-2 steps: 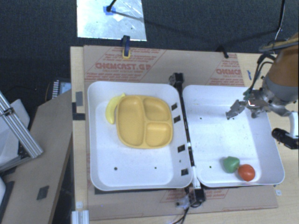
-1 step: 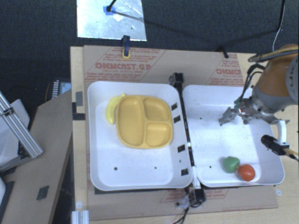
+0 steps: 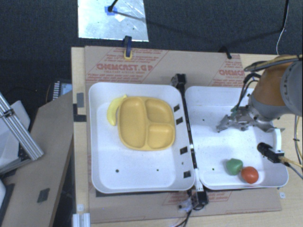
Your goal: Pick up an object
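Observation:
In the right bin point(image 3: 208, 103), a small green object point(image 3: 233, 166) lies near the front wall. A red-orange round object point(image 3: 249, 175) touches it on its right. My gripper point(image 3: 228, 124) hangs over the middle of this bin, behind the two objects and well apart from them. I see nothing held in it. The grey arm with its orange band point(image 3: 271, 86) comes in from the right edge. In the left bin point(image 3: 102, 164), a yellow divided plate point(image 3: 144, 123) sits with a yellow banana-shaped piece point(image 3: 112, 110) poking out from under its left rim.
A black divider strip point(image 3: 185, 126) runs between the two bins. Both bins rest on a cardboard sheet point(image 3: 142, 63). A black part point(image 3: 268, 152) juts over the right bin's right side, and cables point(image 3: 248, 79) loop near the arm.

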{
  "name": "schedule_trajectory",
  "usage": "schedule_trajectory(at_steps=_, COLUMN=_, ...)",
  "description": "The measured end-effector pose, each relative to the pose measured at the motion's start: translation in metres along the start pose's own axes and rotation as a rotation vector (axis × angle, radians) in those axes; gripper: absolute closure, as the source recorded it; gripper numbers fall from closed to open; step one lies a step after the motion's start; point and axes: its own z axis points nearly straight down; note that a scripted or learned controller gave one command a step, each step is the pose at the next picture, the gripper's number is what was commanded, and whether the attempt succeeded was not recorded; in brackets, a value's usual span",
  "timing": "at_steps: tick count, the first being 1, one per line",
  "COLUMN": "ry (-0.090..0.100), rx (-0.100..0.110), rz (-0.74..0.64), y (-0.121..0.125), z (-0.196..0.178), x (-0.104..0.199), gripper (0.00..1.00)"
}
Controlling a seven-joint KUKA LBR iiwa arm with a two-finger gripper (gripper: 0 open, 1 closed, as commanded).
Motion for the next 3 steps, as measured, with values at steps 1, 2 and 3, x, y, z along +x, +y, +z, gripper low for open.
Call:
schedule_trajectory(at_steps=1, ry=-0.002, rx=-0.006, rz=0.000, y=0.002, z=-0.014, x=-0.001, gripper=1.00)
schedule_trajectory(at_steps=2, ry=-0.003, rx=-0.010, rz=-0.004, y=0.005, z=-0.077, x=0.004, gripper=1.00)
schedule_trajectory(at_steps=3, ry=-0.003, rx=-0.009, rz=-0.003, y=0.006, z=-0.125, x=-0.004, gripper=1.00)
